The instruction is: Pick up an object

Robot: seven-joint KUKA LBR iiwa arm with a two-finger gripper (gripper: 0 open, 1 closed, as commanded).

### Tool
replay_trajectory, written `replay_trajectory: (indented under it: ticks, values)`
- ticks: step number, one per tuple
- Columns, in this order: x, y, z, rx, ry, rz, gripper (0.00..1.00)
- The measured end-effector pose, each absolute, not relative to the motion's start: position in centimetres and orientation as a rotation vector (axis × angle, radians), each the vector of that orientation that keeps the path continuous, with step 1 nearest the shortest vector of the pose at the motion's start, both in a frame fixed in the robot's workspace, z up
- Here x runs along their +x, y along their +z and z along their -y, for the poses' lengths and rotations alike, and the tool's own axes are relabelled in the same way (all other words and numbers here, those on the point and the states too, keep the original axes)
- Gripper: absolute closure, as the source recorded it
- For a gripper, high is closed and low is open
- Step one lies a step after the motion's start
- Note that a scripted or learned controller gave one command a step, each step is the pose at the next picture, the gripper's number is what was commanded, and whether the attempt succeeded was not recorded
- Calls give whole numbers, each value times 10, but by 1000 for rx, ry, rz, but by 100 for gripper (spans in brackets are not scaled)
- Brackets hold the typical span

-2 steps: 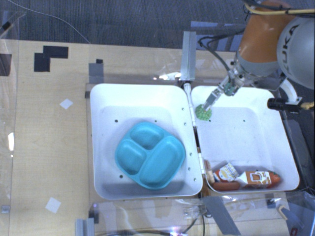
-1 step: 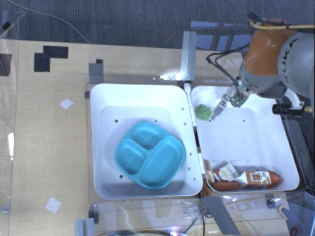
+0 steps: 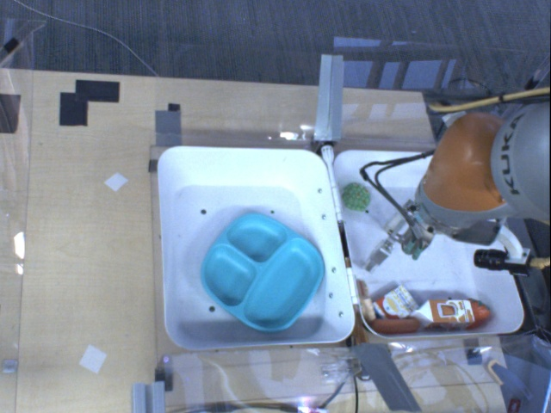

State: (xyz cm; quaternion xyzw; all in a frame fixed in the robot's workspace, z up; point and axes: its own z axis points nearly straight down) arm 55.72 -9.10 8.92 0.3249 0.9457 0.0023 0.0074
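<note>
In the right bin (image 3: 379, 172) a small green ball (image 3: 355, 196) lies near the left wall. Along the bin's front edge lie a red-brown bottle with a label (image 3: 448, 312), a small white packet (image 3: 400, 300) and a sausage-like piece (image 3: 389, 323). My gripper (image 3: 394, 243) hangs over the middle of this bin, below and to the right of the green ball and above the front-edge objects. Its fingers (image 3: 380, 255) point down-left, spread apart, with nothing between them.
The left bin (image 3: 185, 179) holds a blue sectioned plate (image 3: 263, 270). The arm's orange band (image 3: 463, 172) and grey body cover the right bin's right part. A metal post (image 3: 329, 97) stands behind the divider between the bins. Wooden bench lies to the left.
</note>
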Motion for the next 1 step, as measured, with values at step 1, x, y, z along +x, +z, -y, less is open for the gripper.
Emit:
replay_trajectory:
  ticks: [1]
  values:
    - [646, 92, 147, 1308, 2, -2854, 0]
